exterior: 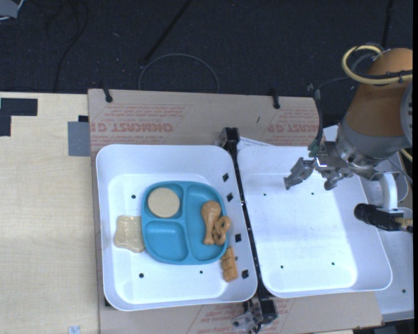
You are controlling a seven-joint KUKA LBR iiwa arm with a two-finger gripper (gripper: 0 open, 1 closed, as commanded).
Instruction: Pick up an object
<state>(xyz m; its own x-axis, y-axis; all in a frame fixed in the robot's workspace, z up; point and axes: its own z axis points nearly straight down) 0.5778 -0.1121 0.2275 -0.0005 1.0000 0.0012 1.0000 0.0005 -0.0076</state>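
My gripper (312,175) is hanging open over the top of the right bin (313,256), nothing between the fingers. The stuff is all in the left bin (118,284): a blue tray (168,245) with a round cracker (163,202) and a pretzel (214,223), plus a toast slice (129,233) touching its left side. Both bins sit on cardboard (160,117) over a pale wood bench (35,221), with dark carpet (195,33) behind.

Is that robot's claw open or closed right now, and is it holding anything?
Open, holding nothing. The gripper hangs over the right bin with its two fingers spread apart and bare white floor between them.
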